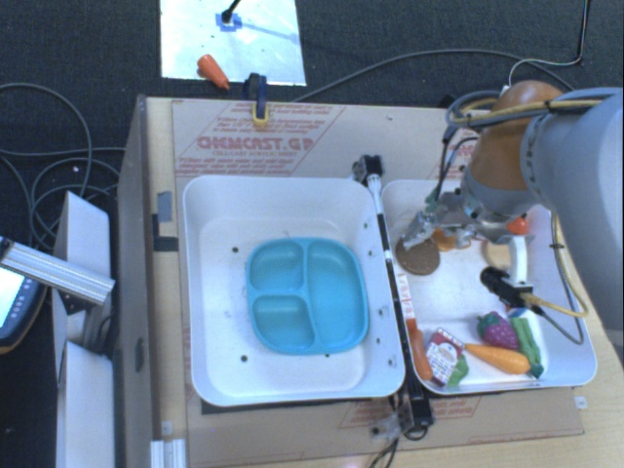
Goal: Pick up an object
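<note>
While "CHEMCAST" is being displayed on the cardboard point(255, 142), the gripper point(426, 229), whose state cannot be told, is being held above a brown disc point(419, 258) near the right bin's point(575, 359) left wall.

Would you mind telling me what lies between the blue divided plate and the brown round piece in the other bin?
In the camera view, the two bins' adjoining rims separate the blue divided plate from the brown round piece.
</note>
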Controlling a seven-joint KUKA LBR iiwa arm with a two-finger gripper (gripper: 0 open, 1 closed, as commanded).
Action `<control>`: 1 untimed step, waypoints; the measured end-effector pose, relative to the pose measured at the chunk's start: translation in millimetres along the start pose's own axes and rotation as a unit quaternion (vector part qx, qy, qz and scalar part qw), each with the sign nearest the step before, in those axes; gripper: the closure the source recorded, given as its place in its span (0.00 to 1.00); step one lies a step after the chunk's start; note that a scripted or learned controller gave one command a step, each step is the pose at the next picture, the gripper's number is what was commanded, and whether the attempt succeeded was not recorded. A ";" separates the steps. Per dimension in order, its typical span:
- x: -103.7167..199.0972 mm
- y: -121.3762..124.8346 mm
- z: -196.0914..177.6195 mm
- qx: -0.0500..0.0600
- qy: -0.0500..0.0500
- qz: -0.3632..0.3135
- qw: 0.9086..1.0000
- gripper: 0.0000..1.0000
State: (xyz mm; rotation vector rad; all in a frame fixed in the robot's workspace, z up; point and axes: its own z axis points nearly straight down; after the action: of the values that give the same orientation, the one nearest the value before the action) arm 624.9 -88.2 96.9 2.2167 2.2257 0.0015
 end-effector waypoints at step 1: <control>-11.5 26.0 8.4 -0.001 0.001 0.000 1.000 0.00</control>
State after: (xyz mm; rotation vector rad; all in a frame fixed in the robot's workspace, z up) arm 650.9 -99.6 88.6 2.2161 2.2256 0.0063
